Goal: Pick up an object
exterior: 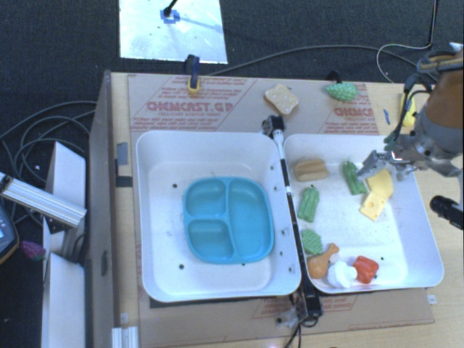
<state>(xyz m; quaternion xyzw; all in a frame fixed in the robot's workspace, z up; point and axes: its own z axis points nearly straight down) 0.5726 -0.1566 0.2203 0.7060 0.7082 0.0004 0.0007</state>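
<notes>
Nearest the camera, at the right bin's (428, 270) front edge, lie a chicken leg (322, 259), a white piece (339, 274) and a red pepper (366, 268). Further back are a green pickle (309, 203), a bread roll (310, 169) and two yellow cheese pieces (376, 194).

At the gripper (383, 161) lies a dark green vegetable (353, 177) (perhaps a bean), its long axis running from back-left to front-right, the front end touching the cheese. Whether the gripper is spread or closed I cannot tell, and no object is seen between its tips.

A blue tray (228, 220) sits in the left bin (156, 194).
</notes>
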